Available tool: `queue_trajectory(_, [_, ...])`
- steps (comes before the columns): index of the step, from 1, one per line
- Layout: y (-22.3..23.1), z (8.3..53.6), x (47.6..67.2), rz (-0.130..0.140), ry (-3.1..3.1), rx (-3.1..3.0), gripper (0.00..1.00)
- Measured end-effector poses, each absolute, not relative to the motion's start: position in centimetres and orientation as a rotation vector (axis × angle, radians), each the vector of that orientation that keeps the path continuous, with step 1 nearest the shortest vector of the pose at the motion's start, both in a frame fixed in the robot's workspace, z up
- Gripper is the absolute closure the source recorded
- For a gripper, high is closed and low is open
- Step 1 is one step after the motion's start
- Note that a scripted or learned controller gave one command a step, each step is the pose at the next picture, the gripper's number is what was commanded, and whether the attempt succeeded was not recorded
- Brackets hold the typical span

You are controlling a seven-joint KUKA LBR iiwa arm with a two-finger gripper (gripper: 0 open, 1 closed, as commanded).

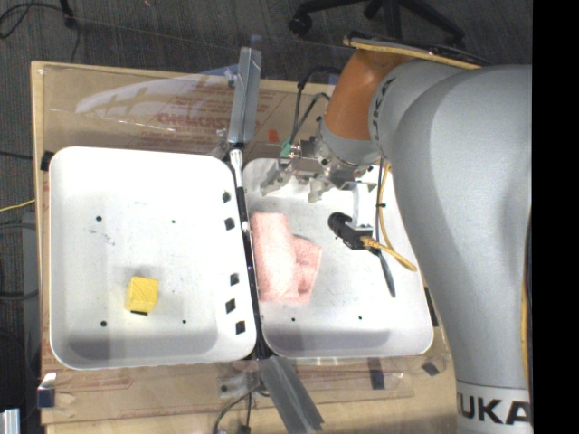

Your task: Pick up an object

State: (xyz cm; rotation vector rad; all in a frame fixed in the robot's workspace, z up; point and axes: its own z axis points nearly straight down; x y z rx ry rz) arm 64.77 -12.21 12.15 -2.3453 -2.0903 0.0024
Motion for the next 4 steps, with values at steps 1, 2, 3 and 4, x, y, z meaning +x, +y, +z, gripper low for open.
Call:
queue_trajectory(1, [-14.0,9.2,65.7,0.000,-2.271,-2.173,0.00])
queue_trajectory(2, [-13.9,10.3,65.8,-0.001,-2.279,-2.169,1.00])
queue_trajectory(3, [-17.8,9.2,65.7,0.000,-2.259,-2.185,1.00])
queue_trajectory(4, [-17.7,9.2,65.7,0.000,-2.259,-2.184,0.00])
